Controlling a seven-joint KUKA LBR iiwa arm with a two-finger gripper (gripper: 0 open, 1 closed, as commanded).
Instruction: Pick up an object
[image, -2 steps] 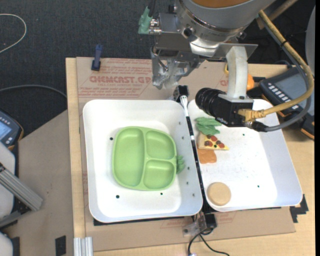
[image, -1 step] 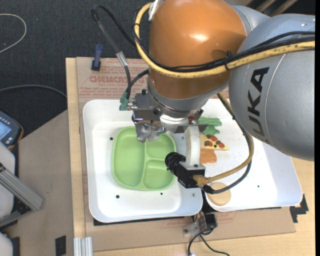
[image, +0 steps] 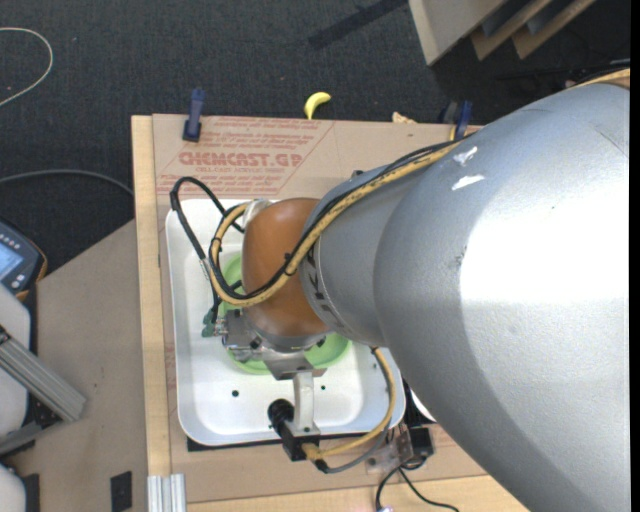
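A light green round object (image: 334, 349) lies in the left white bin (image: 205, 400), mostly hidden under my arm; another part of its edge shows at the upper left. A small dark green piece (image: 212, 322) sits by the wrist's left side. My gripper (image: 262, 345) hangs straight down below the orange band (image: 280, 270), right over the green object. The wrist and its metal flange hide what is under it, so I cannot tell whether anything is held.
Black and yellow cables (image: 215, 250) loop around the wrist. A white bracket with a black fitting (image: 295, 405) hangs over the bin's front. Brown board with red print (image: 240, 158) lies behind the bin, with a blue clamp (image: 193, 115) and a yellow object (image: 317, 102) at its far edge.
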